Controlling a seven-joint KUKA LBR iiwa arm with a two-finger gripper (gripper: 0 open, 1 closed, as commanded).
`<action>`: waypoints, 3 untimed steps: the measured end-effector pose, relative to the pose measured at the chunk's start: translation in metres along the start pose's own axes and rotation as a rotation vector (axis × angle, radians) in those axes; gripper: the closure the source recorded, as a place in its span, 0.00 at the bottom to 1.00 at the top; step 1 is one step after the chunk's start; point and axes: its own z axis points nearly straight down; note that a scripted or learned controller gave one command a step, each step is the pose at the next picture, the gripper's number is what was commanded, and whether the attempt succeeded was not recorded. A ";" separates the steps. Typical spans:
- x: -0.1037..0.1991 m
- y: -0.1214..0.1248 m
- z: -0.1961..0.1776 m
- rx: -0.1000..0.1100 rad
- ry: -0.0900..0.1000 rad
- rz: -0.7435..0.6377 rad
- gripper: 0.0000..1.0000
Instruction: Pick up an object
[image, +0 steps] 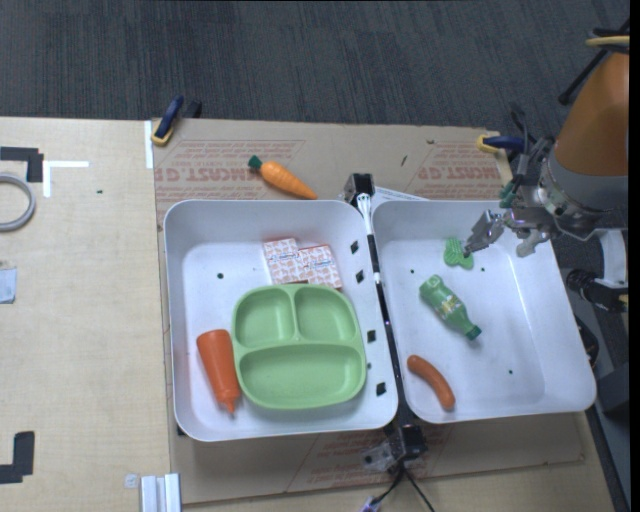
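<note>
My gripper (497, 242) hangs over the back of the right bin (540, 345), fingers spread open. Its left fingertip (473, 242) is right at a small green leafy piece (458, 254) that lies on the bin floor; the piece is beside that finger, not between the two. A green bottle (449, 307) lies tilted in the middle of the same bin. An orange-brown sausage (431, 382) rests near the bin's front left corner.
The left bin (185, 300) holds a green divided plate (298, 347), an orange-red bottle (218, 370) and a small printed box (298, 262). A carrot (283, 178) lies on the cardboard behind the bins. Clamps sit at the cardboard's back corners (168, 120).
</note>
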 end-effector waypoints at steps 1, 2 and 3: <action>0.040 -0.011 0.090 -0.001 0.000 -0.072 0.00; 0.024 -0.007 0.127 -0.001 0.000 -0.576 0.00; 0.024 -0.006 0.117 -0.004 -0.002 -0.574 1.00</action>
